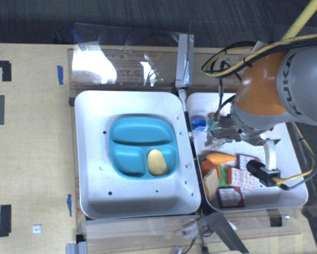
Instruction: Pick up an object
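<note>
My gripper (220, 135) hangs low in the right bin (298, 192), under the orange wrist band, just above a pile of play food. Below it lie an orange carrot-like piece (220, 158), a tan wedge (210, 182), a white and red box (244, 177) and a small dark red packet (230, 196). A blue object (199, 124) lies at the bin's left wall, just left of the gripper. The arm hides the fingertips.
The left bin (89, 142) holds a blue divided tray (141, 144) with a yellow egg-shaped item (157, 162) in its lower right compartment. A clear plastic wall (126, 62) stands behind the bins. Wooden bench spreads out to the left.
</note>
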Controlling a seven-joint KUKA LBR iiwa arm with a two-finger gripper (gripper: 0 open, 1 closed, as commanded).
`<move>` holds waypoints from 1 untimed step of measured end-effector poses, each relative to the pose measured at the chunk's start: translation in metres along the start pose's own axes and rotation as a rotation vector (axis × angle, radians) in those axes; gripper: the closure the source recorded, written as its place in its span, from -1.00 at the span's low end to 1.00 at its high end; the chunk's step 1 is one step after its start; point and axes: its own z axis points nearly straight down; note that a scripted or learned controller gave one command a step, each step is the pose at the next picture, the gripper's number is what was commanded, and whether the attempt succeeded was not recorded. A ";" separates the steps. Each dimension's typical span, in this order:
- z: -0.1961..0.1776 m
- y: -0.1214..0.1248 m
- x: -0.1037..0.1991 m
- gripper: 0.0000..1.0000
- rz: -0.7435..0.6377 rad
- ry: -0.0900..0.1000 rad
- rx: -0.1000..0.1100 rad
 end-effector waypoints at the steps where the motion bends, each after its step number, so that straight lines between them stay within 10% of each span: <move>1: 0.002 -0.002 -0.003 -1.00 0.005 -0.002 0.005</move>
